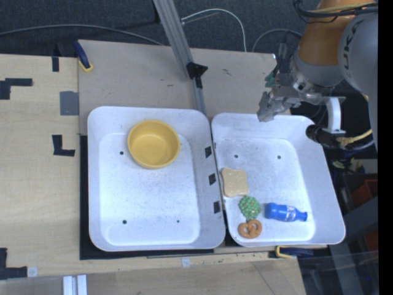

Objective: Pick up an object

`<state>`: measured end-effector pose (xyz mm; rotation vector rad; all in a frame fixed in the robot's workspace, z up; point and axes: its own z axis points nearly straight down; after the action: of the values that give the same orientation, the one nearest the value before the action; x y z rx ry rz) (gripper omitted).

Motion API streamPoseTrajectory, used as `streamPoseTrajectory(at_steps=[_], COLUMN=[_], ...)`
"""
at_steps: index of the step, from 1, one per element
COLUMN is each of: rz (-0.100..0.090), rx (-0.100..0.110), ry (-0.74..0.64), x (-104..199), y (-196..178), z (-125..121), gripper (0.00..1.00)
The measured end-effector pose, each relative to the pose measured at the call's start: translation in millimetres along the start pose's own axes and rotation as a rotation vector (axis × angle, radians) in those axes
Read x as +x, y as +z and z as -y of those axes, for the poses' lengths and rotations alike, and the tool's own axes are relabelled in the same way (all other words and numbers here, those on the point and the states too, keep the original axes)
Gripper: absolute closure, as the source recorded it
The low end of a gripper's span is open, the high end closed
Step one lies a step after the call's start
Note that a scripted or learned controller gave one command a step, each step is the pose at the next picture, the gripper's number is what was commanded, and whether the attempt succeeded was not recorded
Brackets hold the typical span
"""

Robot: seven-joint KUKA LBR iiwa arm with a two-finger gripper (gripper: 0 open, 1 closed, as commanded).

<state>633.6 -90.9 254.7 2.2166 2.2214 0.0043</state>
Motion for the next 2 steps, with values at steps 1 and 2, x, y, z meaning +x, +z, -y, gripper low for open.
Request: streamPoseTrajectory(at_steps=[1,2], rz=[-0.001,-0.001], rx=[0.007,0.008], ry=[-0.002,-0.003], x=[46,93], y=[16,27], z=[18,32], gripper=[1.00,1.00])
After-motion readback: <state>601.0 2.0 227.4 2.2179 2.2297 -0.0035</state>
